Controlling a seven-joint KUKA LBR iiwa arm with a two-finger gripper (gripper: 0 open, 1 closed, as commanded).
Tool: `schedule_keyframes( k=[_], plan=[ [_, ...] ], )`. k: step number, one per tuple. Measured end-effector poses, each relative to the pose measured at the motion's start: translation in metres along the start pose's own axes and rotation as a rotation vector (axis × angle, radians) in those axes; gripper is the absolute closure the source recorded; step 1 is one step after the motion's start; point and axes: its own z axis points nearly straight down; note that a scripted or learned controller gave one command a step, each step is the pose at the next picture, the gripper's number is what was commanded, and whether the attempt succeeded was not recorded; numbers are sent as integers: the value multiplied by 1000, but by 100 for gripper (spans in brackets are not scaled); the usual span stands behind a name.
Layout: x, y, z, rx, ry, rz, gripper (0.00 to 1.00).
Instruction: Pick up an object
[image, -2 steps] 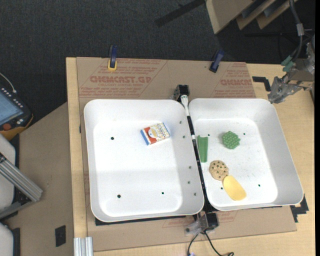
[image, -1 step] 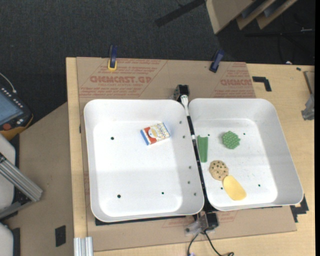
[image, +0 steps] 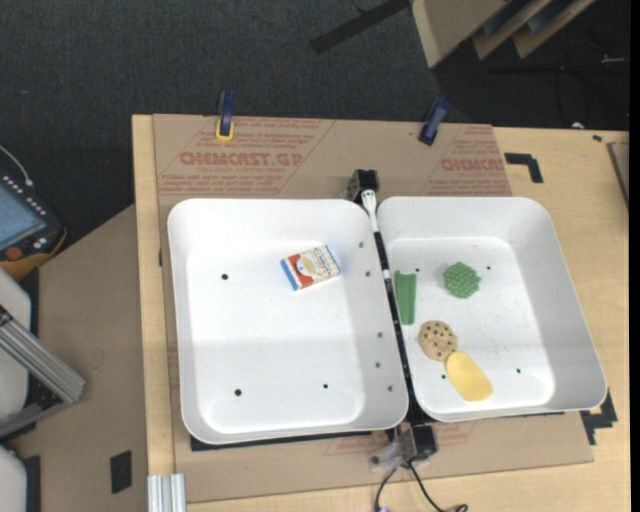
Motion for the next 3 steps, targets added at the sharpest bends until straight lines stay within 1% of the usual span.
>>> schedule_keyframes(
  k=[1, 2, 3],
  plan=[
    [-2, -1, 174, 12, 7, 0, 100],
    [-6, -2, 310, 11, 6, 0, 100],
    [31, 7, 152, -6, -1, -5, 100]
  ],
)
